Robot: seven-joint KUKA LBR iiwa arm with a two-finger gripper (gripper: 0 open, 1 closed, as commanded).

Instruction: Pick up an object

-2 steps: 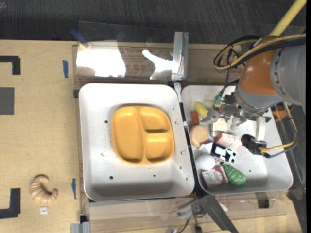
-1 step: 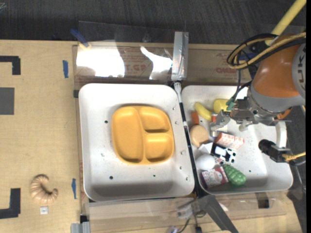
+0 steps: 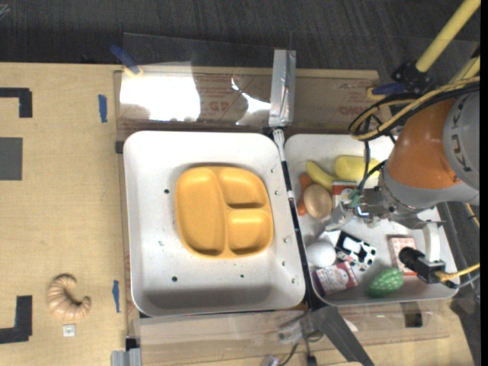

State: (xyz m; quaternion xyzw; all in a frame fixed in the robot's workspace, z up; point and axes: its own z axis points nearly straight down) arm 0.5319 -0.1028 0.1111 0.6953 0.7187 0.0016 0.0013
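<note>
My gripper hangs over the middle of the right bin, below the arm's orange band. Just to its left lies a tan egg. A yellow banana, a yellow block and an orange piece lie toward the bin's back. Nearer the front sit a white ball, a black-and-white toy, a small can, a green bumpy object and a pink box. I see nothing held in the gripper.
The left bin holds a yellow divided plate. A tan croissant-shaped toy lies on the bench at the far left. Cables loop behind the right bin. A clear panel stands behind the left bin.
</note>
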